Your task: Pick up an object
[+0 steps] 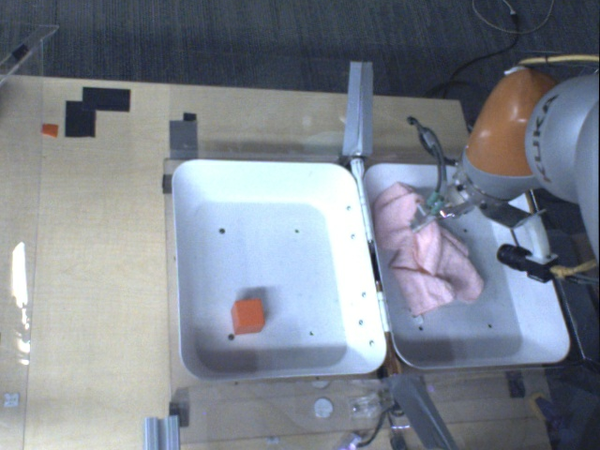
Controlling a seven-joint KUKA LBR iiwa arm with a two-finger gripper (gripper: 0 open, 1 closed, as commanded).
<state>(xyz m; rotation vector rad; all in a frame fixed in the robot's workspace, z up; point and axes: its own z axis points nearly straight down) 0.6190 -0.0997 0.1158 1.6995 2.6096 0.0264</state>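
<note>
A crumpled pink cloth [424, 254] lies in the right bin [525, 331], spread from its upper left toward the middle. My gripper [434, 208] is low over the cloth's upper right edge and looks to be touching it. The grey arm with its orange band [506, 129] reaches in from the right above that bin. A small orange cube [248, 316] sits alone near the front of the left bin [272, 214], far from the gripper.
A metal post [358, 111] stands at the back between the two bins. Black blocks [94, 109] and a tiny orange piece [50, 130] lie on the wooden bench at the far left. A black fitting [525, 261] juts over the right bin's right rim.
</note>
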